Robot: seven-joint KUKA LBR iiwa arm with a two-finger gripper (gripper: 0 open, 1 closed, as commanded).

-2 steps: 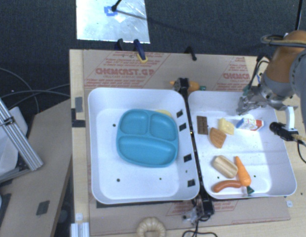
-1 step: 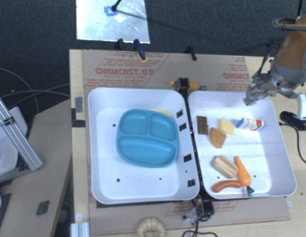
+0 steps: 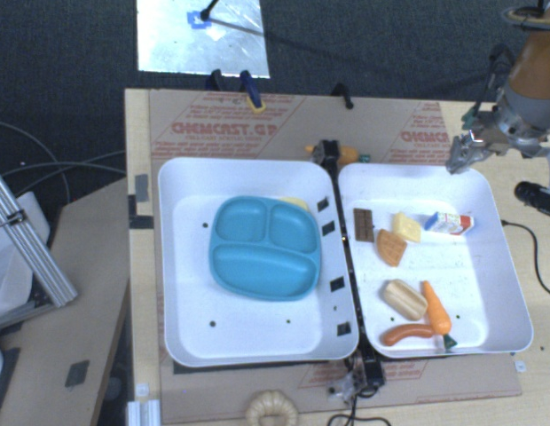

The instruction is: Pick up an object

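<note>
My gripper (image 3: 459,160) hangs over the far right corner of the right bin (image 3: 497,229), above its back rim, with nothing between its fingers as far as I can see. Inside that bin lie a white and red carton (image 3: 451,224), a yellow cheese wedge (image 3: 406,227), a brown waffle piece (image 3: 391,248), a dark chocolate bar (image 3: 363,225), a bread roll (image 3: 404,298), an orange carrot (image 3: 436,307) and a red sausage (image 3: 407,333). The carton is the nearest item to the gripper, below and slightly left of it.
The left bin (image 3: 182,238) holds a blue sectioned plate (image 3: 264,247) with a small yellow thing (image 3: 295,203) at its far edge. Black clips (image 3: 335,282) run along the seam between the bins. A cable and a beige ring (image 3: 271,409) lie at the front edge.
</note>
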